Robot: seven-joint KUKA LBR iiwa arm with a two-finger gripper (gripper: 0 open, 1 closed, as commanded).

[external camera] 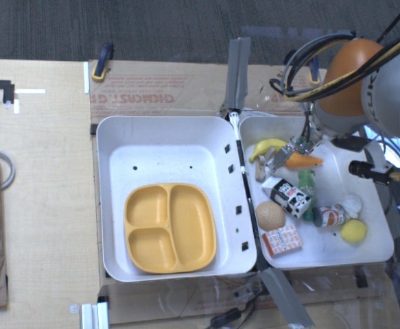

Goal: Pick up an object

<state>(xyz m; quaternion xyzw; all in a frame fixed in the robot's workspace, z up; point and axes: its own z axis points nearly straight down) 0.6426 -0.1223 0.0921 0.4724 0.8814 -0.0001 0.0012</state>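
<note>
Left white bin (110, 184) holds a yellow three-compartment plastic tray (170, 227). Right white bin (381, 242) is crowded: curved yellow banana (265, 147), orange carrot (302, 161), round yellow lemon (353, 231), red-patterned box (282, 239). The gripper (282, 155) sits low between banana and carrot; its grip is hard to make out

Colours across the two white bins

The left bin (110, 184) holds a mustard-yellow divided plate (170, 226); the right bin (378, 249) holds a yellow banana (267, 147), orange carrot (302, 161), black-and-white cow-patterned carton (289, 197), tan ball (270, 216), red-and-white box (282, 240), yellow lemon (353, 231).
</note>
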